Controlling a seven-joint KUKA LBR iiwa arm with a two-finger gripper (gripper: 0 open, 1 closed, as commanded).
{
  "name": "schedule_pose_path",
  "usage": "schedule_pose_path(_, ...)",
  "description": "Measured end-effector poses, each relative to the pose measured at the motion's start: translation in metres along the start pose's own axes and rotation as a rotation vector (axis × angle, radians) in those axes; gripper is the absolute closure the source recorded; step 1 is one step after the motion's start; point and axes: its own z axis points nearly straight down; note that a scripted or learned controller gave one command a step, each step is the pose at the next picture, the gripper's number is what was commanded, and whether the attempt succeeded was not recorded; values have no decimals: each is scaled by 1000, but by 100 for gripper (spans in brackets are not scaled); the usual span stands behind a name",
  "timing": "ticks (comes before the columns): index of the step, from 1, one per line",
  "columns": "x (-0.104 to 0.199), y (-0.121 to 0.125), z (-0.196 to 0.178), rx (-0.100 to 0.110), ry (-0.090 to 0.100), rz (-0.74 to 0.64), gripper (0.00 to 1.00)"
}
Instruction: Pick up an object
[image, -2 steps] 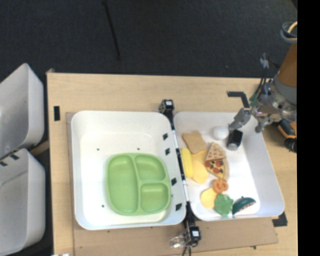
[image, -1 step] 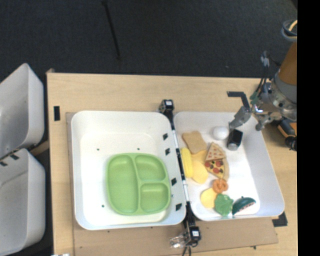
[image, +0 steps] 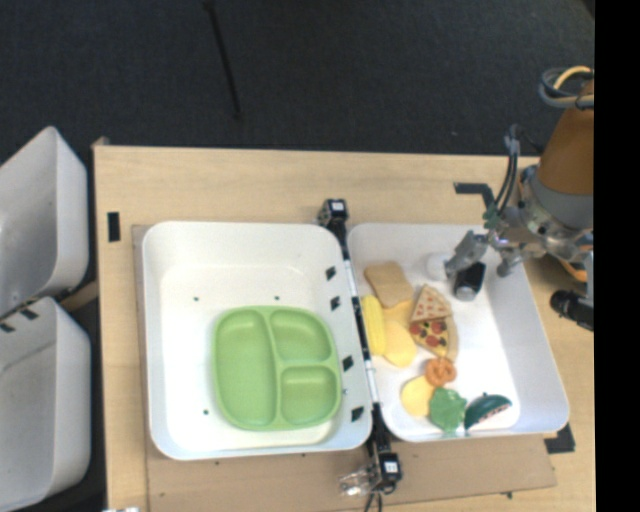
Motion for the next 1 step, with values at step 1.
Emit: schedule_pose_path(1,-5,-2,64,2,1,1,0)
